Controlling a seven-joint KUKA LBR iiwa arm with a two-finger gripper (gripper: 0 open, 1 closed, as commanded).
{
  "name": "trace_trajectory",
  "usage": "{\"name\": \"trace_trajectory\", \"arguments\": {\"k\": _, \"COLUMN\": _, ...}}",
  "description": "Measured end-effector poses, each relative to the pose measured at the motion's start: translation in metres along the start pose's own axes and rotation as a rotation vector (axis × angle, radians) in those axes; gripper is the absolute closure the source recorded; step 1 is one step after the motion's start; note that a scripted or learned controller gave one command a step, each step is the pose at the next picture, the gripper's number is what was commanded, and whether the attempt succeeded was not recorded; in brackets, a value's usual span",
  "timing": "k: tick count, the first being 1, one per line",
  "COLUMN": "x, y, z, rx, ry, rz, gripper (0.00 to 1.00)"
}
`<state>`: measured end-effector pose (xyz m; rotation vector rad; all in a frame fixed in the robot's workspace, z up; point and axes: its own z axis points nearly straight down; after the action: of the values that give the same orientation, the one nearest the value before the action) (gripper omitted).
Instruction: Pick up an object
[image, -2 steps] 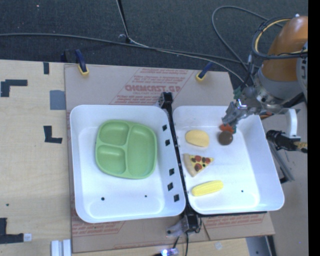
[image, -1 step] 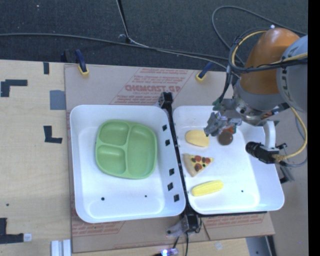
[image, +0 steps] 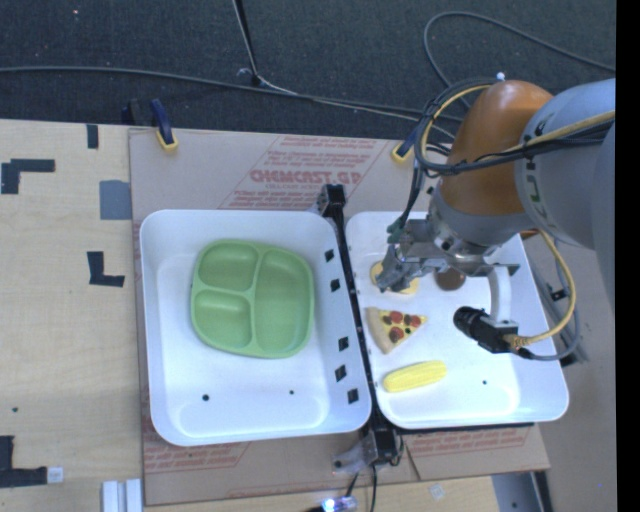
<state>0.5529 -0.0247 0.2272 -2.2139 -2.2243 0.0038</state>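
Observation:
In the right bin (image: 535, 395) lie a toy pizza slice (image: 394, 327) near the middle and a yellow corn cob (image: 414, 376) toward the front. A pale round item (image: 404, 287) sits at the bin's back left, right under my gripper (image: 392, 277), which reaches down onto it. A small brown object (image: 449, 279) lies just to the right of the gripper. The wrist and the orange band (image: 495, 140) hide much of the bin's back part.
The left bin (image: 165, 380) holds a green divided plate (image: 252, 297). A black divider strip (image: 345, 300) runs between the bins. A black cable connector (image: 483, 328) hangs over the right bin's right side. Cardboard and wooden bench surround the bins.

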Motion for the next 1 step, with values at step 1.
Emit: {"name": "trace_trajectory", "arguments": {"k": 1, "x": 0.0411, "y": -0.0147, "z": 0.0011, "rx": -0.001, "ry": 0.000, "rz": 0.000, "gripper": 1.00}}
